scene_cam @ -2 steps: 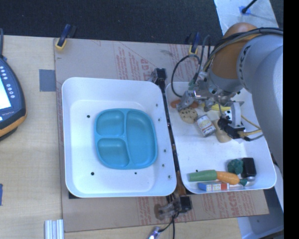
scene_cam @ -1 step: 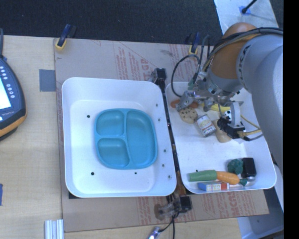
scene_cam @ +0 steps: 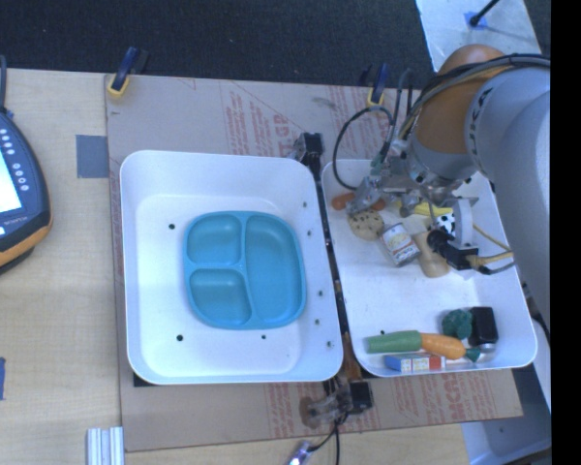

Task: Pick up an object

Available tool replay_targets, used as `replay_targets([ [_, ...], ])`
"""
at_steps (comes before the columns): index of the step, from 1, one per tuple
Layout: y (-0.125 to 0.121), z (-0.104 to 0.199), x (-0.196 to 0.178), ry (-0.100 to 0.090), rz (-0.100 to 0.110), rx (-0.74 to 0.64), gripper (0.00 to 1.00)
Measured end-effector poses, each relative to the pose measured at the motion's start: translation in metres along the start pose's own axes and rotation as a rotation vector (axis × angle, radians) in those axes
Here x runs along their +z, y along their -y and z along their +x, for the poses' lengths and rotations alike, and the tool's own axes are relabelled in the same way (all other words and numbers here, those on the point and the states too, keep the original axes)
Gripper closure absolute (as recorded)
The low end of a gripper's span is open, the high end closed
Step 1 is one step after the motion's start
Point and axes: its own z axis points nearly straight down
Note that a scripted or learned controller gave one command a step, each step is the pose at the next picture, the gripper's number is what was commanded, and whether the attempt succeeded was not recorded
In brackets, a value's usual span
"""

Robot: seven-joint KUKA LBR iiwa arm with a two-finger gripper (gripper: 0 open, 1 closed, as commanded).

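Note:
My gripper (scene_cam: 378,190) hangs low over the far end of the right bin (scene_cam: 504,289), below the grey wrist with its orange band. Just in front of it lie a brown cookie-like piece (scene_cam: 366,224), a small can (scene_cam: 399,243), a small orange piece (scene_cam: 341,201) and a yellow item (scene_cam: 417,207) partly under the wrist. A tan piece (scene_cam: 433,263) and a black-and-white item (scene_cam: 447,224) sit to the right. Nothing is visibly held.
At the near end of the right bin lie a green cucumber (scene_cam: 394,341), a carrot (scene_cam: 442,346), a dark green item (scene_cam: 457,322), a black block (scene_cam: 482,325) and a small tube (scene_cam: 421,363). The left bin (scene_cam: 145,260) holds a blue divided plate (scene_cam: 244,267). A pendant (scene_cam: 5,192) rests far left.

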Motion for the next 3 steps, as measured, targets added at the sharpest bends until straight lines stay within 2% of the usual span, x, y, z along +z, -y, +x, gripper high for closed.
replay_targets([
  [1, -0.001, 0.0, -0.012, 0.0, -0.003, -0.003, 1.0],
  [2, -0.001, 0.0, -0.012, 0.0, -0.002, -0.003, 0.0],
  [3, 0.061, -0.011, 0.001, 0.002, -0.001, -0.003, 0.0],
])
